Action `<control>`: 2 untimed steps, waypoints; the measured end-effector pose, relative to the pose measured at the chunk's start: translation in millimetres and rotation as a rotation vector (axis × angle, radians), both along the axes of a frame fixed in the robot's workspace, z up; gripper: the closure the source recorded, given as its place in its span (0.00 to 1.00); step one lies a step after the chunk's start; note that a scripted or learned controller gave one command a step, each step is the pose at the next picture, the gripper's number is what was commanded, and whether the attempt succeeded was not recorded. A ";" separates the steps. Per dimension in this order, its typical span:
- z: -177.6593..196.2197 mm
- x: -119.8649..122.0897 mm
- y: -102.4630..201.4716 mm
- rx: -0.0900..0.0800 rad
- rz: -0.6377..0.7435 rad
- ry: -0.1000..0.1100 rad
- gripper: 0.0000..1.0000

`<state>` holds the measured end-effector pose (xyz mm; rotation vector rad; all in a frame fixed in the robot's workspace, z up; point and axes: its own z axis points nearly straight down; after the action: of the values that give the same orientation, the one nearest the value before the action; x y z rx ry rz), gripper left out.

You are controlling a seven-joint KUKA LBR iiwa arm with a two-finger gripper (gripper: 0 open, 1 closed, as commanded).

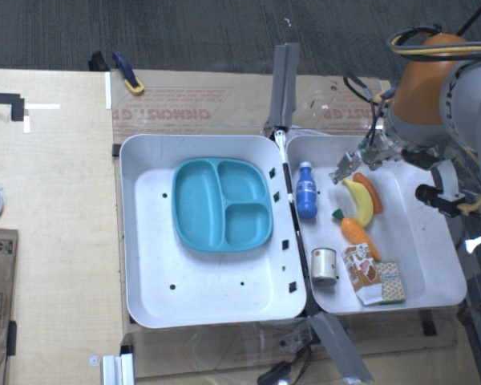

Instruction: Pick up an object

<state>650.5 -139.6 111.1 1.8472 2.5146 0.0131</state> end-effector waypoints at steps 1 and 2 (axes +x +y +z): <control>-19.1 -49.1 13.1 0.001 0.388 0.022 0.00; -8.7 -47.9 11.7 -0.001 0.383 0.018 1.00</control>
<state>602.6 -127.9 102.4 1.3418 2.8345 0.0017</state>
